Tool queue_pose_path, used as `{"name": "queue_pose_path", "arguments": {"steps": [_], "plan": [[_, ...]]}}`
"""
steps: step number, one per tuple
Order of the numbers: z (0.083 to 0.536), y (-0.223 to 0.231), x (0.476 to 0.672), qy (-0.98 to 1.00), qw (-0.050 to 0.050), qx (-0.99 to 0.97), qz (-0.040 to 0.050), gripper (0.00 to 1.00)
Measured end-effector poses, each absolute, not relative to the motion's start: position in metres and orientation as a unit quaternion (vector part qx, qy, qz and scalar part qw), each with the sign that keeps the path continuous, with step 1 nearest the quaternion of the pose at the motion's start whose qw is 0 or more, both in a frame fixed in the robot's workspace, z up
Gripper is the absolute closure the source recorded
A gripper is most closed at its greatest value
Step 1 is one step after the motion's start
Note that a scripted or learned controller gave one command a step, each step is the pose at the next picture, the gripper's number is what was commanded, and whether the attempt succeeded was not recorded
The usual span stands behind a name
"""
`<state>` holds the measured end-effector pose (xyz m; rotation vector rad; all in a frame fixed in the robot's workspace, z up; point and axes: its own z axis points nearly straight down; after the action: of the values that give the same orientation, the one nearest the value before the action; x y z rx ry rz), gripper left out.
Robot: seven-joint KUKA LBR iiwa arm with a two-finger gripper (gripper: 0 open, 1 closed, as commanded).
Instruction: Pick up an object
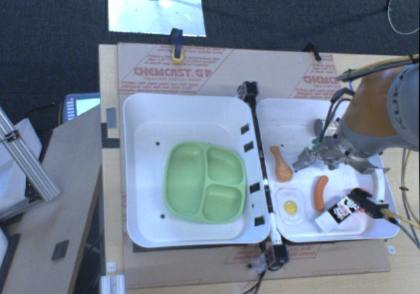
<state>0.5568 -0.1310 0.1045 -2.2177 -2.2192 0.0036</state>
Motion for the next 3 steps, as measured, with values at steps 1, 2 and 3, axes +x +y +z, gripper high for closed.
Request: {"name": "queue_pose_path", "arguments": {"steps": [1,2,3], "plan": [[0.118,-0.132,0.559,-0.707,-0.002,-0.707,-0.0008,1.00],[0.170,-0.127,0.570,-0.709,-0.003,-0.706,-0.0020,1.00],[0.224,-0.127,0.572,-0.709,-0.003,-0.706,-0.0021,1.00]]}}
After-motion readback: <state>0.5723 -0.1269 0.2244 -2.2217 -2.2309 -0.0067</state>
